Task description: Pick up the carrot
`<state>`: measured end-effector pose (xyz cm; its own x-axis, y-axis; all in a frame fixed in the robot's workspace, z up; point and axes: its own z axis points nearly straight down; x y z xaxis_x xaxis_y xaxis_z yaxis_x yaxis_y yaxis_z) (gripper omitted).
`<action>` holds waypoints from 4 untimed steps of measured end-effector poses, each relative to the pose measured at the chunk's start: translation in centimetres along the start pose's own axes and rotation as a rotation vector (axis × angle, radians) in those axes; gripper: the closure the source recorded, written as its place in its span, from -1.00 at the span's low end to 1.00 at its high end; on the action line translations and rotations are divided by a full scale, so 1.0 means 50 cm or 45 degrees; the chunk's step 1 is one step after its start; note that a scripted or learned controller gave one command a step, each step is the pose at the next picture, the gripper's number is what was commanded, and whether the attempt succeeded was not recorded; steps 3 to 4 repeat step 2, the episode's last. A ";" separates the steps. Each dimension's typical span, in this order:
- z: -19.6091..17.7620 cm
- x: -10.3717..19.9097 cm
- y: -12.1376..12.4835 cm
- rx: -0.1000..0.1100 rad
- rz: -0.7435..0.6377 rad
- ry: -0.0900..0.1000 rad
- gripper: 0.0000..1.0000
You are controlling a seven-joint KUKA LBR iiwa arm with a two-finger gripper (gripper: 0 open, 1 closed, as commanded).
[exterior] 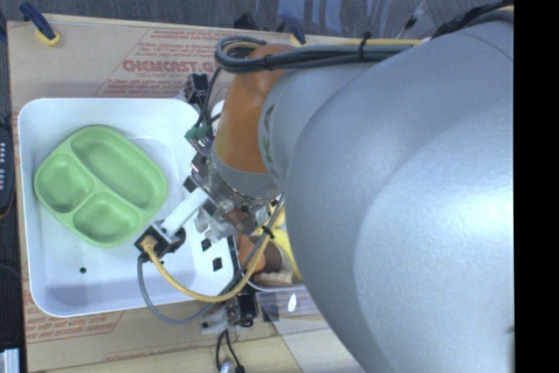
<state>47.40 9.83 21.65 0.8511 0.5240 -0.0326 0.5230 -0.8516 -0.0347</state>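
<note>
My grey arm with its orange band (240,127) reaches in from the right and covers most of the right bin. The gripper (238,233) hangs low over that bin's near left part, just right of the wall between the bins. Under the wrist shows a small orange-brown patch (256,252) that may be the carrot; most of it is hidden by the gripper body. I cannot tell whether it touches the gripper.
The left bin (52,293) holds a green divided plate (100,184) in its far half. A pale beige object (272,278) lies by the right bin's near edge. Yellow and grey cables (179,284) loop from the wrist over the left bin's near right corner.
</note>
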 end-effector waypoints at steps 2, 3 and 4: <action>-0.267 0.107 -0.154 -0.046 -0.508 0.026 1.00; -0.267 0.107 -0.154 -0.046 -0.508 0.026 1.00; -0.267 0.107 -0.154 -0.046 -0.508 0.026 1.00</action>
